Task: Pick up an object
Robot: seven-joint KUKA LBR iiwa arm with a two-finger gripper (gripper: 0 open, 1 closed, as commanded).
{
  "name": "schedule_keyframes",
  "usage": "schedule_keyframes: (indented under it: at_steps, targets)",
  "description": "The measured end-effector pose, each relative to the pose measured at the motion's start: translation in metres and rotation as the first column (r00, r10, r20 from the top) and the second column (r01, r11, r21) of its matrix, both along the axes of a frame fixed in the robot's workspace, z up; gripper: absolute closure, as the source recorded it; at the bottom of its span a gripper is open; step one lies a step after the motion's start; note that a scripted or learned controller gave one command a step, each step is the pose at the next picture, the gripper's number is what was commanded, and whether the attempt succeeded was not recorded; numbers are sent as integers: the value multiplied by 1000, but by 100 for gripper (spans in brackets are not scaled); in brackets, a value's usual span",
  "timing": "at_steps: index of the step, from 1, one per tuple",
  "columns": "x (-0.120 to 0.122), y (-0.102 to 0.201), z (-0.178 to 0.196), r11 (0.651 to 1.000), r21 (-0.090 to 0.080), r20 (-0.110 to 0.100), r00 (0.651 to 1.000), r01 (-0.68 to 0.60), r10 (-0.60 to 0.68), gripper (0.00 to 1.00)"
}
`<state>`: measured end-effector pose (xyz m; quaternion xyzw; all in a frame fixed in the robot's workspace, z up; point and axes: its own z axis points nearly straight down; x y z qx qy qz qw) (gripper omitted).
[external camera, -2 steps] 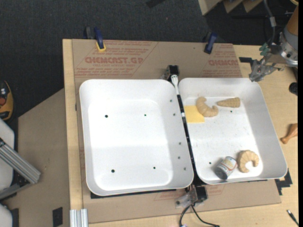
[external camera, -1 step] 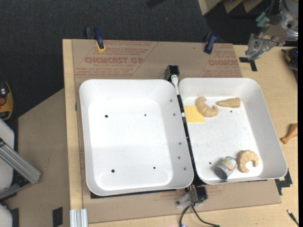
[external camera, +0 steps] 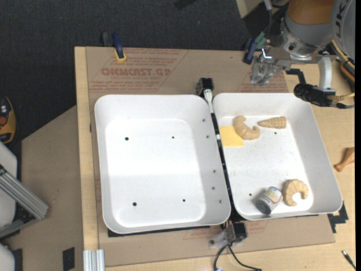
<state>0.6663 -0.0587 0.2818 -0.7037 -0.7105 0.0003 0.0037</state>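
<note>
The right bin (external camera: 316, 145) holds several small items. A curved tan croissant (external camera: 245, 127) lies near its far left, partly on a flat yellow square (external camera: 230, 136). A ridged tan cone-like pastry (external camera: 273, 122) lies just right of it. Near the front edge sit a small tin can (external camera: 268, 200) on its side and a second croissant-like piece (external camera: 296, 191). My gripper (external camera: 263, 72) hangs above the bench just beyond the right bin's far rim, apart from all the items, with nothing visible between its fingers.
The left bin (external camera: 113, 151) stands beside the right one, with a black clamp (external camera: 204, 87) at the far end of the seam between them. The arm's grey and orange body (external camera: 313, 16) fills the upper right. A blue clamp (external camera: 117, 45) sits at the board's far left.
</note>
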Motion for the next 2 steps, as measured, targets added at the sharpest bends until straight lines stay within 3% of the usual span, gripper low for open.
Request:
schedule_keyframes:
  at_steps: [1,2]
  targets:
    - [1,62,51,1000,-5,12,1000,3,-3,100]
    - [-15,111,57,1000,-4,5,1000,4,-4,100]
